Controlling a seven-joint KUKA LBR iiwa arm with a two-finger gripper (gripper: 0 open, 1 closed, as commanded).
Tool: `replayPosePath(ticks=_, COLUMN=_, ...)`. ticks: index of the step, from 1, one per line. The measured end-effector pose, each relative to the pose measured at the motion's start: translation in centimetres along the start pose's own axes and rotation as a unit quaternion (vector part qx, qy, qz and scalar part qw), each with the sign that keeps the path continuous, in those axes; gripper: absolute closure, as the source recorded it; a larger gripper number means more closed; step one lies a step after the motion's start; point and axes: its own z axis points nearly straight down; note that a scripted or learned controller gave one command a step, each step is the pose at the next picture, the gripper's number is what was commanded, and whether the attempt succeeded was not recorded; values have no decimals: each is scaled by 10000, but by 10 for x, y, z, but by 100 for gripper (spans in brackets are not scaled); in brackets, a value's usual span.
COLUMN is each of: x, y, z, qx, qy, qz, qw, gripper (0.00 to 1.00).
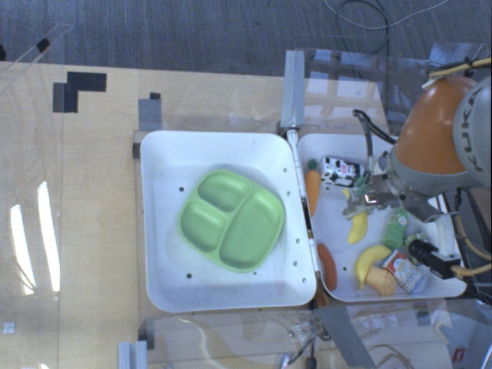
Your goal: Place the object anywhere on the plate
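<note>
A green divided plate lies in the middle of the left bin, with nothing on it. My gripper hangs low over the right bin, just above the top end of a small yellow banana. Whether it touches the banana cannot be made out. A black-and-white box sits just behind the gripper, to its left.
The right bin also holds an orange carrot and a red sausage-like piece along its left wall. Near its front are a larger banana, a tan waffle-like item, a green item and a printed packet.
</note>
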Motion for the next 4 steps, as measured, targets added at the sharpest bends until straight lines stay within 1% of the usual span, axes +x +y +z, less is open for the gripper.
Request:
replayPosePath(ticks=1, x=-15, y=30, z=-3, qx=-1, qy=-9, qz=-617, qw=9981, gripper=100)
replayPosePath(ticks=2, x=-19, y=35, z=-73, qx=-15, qy=-15, qz=-669, qw=9978, gripper=100)
replayPosePath(ticks=3, x=68, y=67, z=1, qx=19, qy=5, qz=-386, qw=9993, gripper=100)
replayPosePath(ticks=4, x=101, y=74, z=1, qx=12, qy=5, qz=-362, qw=9993, gripper=100)
